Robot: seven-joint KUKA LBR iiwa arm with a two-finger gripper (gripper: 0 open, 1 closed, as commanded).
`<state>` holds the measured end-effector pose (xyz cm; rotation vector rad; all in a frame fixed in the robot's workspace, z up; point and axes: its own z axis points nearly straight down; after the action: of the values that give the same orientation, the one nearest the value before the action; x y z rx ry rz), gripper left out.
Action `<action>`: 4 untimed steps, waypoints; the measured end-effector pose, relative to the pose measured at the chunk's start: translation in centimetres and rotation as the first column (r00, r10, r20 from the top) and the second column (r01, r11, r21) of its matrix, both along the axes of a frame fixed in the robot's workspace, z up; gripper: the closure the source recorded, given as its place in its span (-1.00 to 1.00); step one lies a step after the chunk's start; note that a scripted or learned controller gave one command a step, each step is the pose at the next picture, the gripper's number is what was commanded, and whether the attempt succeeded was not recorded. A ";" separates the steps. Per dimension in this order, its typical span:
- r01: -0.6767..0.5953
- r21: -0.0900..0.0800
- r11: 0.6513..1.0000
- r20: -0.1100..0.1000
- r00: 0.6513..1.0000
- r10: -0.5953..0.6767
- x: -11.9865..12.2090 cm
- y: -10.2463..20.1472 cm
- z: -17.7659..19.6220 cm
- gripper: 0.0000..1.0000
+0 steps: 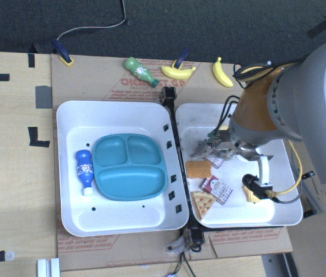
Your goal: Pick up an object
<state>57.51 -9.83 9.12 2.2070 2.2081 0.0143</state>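
Nearest in the right bin [284,215] lies a pizza-slice toy [201,203], and just beyond it a small red-and-white packet [216,190]. A little farther sits a tan bread-like piece [198,169], its long axis running left to right. The claw [210,150] is low over the bin's left half — the bread piece lies just near and left of it, so that seems the closest thing to take. Its tips blur into grey clutter, and I cannot tell how wide it stands or whether it has hold of anything. In the left bin [70,117] rest a blue divided plate [130,167] and a blue bottle [84,171]. On the far surface [12,154] lie a green bottle [141,72] and two bananas [178,71].
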 end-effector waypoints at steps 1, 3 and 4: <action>0.000 0.000 1.000 -0.001 1.000 0.000 -1.4 -0.1 0.0 -1.00; 0.001 -0.001 1.000 0.003 1.000 -0.001 -1.2 -0.2 1.1 -1.00; -0.001 0.007 1.000 -0.017 1.000 0.001 4.2 -0.2 -0.5 -1.00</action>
<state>61.72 -9.99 8.58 2.2178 2.2209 0.0027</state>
